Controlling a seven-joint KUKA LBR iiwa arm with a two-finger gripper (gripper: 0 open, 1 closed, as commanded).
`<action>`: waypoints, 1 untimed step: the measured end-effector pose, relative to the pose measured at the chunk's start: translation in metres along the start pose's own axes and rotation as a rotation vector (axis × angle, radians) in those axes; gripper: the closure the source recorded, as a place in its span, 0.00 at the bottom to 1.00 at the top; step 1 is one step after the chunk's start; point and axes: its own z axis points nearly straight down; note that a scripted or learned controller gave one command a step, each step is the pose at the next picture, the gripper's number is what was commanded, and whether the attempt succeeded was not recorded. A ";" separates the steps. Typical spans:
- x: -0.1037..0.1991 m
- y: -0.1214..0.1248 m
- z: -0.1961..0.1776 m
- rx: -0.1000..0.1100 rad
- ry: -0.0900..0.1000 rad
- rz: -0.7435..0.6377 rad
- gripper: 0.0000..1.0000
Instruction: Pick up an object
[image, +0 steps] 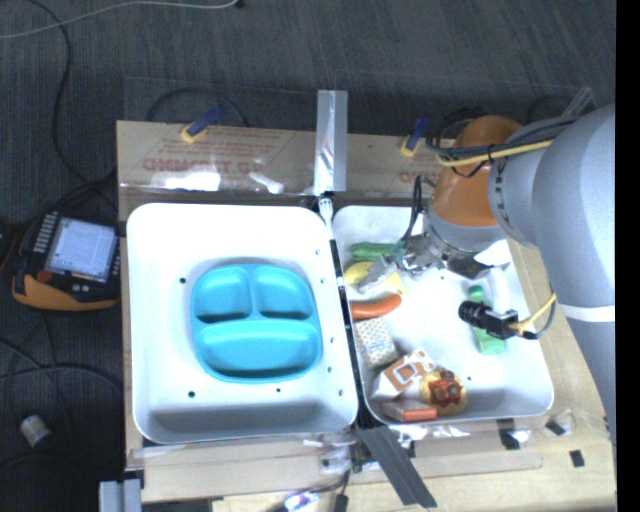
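My gripper (392, 264) reaches down into the far left part of the right bin (520, 385), below the orange band (468, 195) of the arm. It sits right over a green toy (368, 250) and a yellow one (362, 283), partly covering both. Just in front of it lies an orange sausage-shaped toy (376, 306). Nearer the front are a checkered piece (377, 343), a small white and orange box (405, 372), a brown and red food toy (442, 392) and a red stick (411, 411). A green block (490, 340) lies at the right.
The left bin (160, 400) holds a blue divided plate (256, 317). A black cylinder (486, 315) with a yellow cable hangs off the arm over the right bin. The grey arm body (570, 200) covers that bin's far right corner. A handheld device (72, 258) lies left of the bench.
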 end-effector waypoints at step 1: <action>0.002 0.002 -0.011 -0.004 0.004 -0.001 1.00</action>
